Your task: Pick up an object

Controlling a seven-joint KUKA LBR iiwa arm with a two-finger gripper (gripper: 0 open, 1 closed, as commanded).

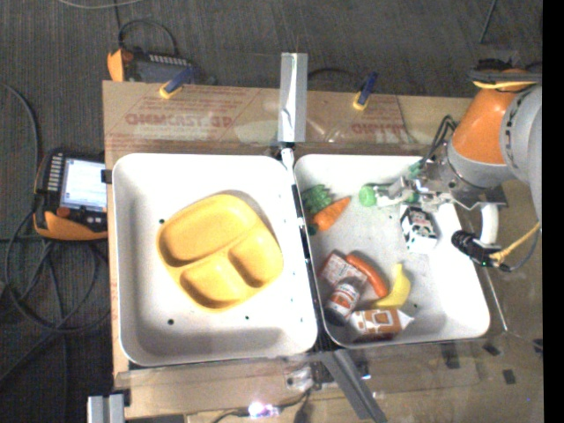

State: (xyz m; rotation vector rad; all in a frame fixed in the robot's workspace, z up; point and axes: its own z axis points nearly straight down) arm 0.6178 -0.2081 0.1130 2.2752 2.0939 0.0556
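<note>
Nearest object: we see a small green item point(368, 196) in the far part of the right bin point(458, 320), lying just left of the gripper point(414, 186) and possibly touching its tip; we cannot tell whether it sits between the fingers.
Jaws: we cannot tell how they stand, since the gripper's end is a blur of dark and pale parts.
Other objects in the right bin: we count one toy carrot point(327, 211) with green leaves at the far left corner, one banana point(397, 287) near the middle, one red-orange sausage-shaped piece point(370, 274) just left of the banana, and three small packaged or canned goods: point(333, 267), point(344, 302) and point(381, 322) toward the near side. A small black-and-white item point(420, 227) lies under the wrist.
Left bin: we see one yellow divided tray point(220, 250) in the left bin point(141, 324), tilted, with three compartments.
Surface: both bins rest on a brown board point(203, 122) held by two blue-handled clamps at the far edge.
Room: dark carpet with cables; one handheld pendant point(72, 194) lies left of the board.
</note>
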